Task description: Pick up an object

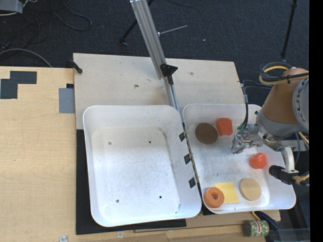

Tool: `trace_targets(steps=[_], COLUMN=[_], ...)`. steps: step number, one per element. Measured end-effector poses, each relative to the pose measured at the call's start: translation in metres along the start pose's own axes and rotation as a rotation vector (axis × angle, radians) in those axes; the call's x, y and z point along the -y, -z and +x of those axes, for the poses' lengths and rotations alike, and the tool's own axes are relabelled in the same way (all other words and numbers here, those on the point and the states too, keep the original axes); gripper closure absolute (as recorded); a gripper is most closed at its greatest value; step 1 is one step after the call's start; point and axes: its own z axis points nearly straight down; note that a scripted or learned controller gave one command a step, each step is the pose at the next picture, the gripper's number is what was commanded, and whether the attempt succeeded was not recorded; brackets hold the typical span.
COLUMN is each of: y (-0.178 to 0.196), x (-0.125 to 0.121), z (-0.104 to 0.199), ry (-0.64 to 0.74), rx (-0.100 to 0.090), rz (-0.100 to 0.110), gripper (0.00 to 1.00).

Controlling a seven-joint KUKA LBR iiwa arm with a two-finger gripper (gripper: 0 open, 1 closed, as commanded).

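Camera view shows us, along the right bin's (287, 203) near edge, an orange ring (214, 197), a yellow square (228, 191) and a tan disc (250, 189). Farther in, the gripper (240, 144) hangs between the red piece (258, 161) and the brown disc (206, 133); whether it is released or clenched we cannot tell. We should centre over one object before descending.

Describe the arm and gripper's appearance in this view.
The arm is grey with a broad orange band above the wrist and rounded segments. Yellow and dark cables loop at its top. The gripper is small, metallic grey, with a dark cable running down to it.
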Motion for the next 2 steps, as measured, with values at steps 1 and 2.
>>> trace_targets(steps=[1,2], y=[0.043,0.098], x=[-0.002,-0.009], z=[0.002,-0.006], ry=[0.007,0.006], rx=[0.002,0.003], rz=[-0.005,-0.008], gripper=[1.0,1.0])
